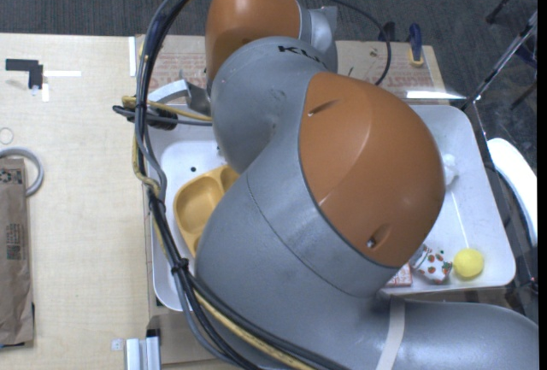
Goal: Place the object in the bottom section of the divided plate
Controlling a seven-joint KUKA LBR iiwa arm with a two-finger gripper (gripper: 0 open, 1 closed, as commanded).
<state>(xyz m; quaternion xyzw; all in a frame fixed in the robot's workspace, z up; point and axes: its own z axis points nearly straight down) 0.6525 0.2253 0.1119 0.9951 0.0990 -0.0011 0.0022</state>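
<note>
The grey and orange arm (325, 189) reaches across from the right and covers most of both bins. A yellow divided plate (198, 202) lies in the left bin (171, 163); just its left part shows past the arm, with a ridge between two sections. The gripper is hidden beneath the arm's body. In the right bin (479, 189), near the front right corner, lie a small yellow ball (467, 263) and a red and white patterned object (432, 264).
Black cables (149, 103) loop off the arm along the left bin's left rim. A wooden bench top (68, 146) extends left, with a brown paper bag (15, 257) at its left edge. A small white item (448, 163) sits in the right bin.
</note>
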